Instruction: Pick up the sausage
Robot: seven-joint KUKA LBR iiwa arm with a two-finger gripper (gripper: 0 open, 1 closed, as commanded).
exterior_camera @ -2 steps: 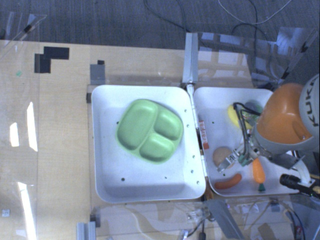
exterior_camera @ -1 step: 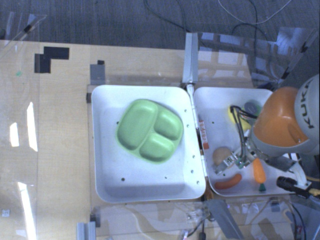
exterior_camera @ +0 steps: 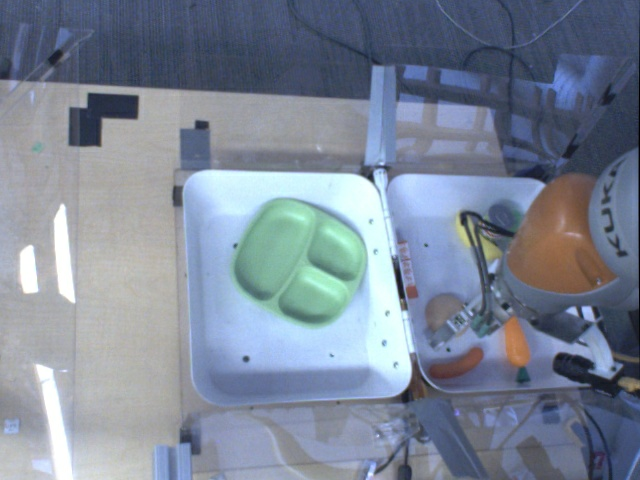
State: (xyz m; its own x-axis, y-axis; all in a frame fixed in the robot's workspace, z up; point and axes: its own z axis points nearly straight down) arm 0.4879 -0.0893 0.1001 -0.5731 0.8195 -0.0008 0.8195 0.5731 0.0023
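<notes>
The sausage (exterior_camera: 456, 365), reddish-brown and slightly curved, lies near the front edge of the right white bin (exterior_camera: 430, 203). My gripper (exterior_camera: 462, 325) hangs just above and behind it, reaching in from the right below the arm's orange band (exterior_camera: 560, 243). It sits between the sausage and a beige rounded item (exterior_camera: 440, 310). Nothing shows as held.
An orange carrot (exterior_camera: 515, 345) lies right of the sausage. A yellow item (exterior_camera: 468, 230) and a grey-green item (exterior_camera: 504, 213) sit at the back of the right bin, partly behind the arm. The left bin (exterior_camera: 215, 358) holds a green divided plate (exterior_camera: 300, 258).
</notes>
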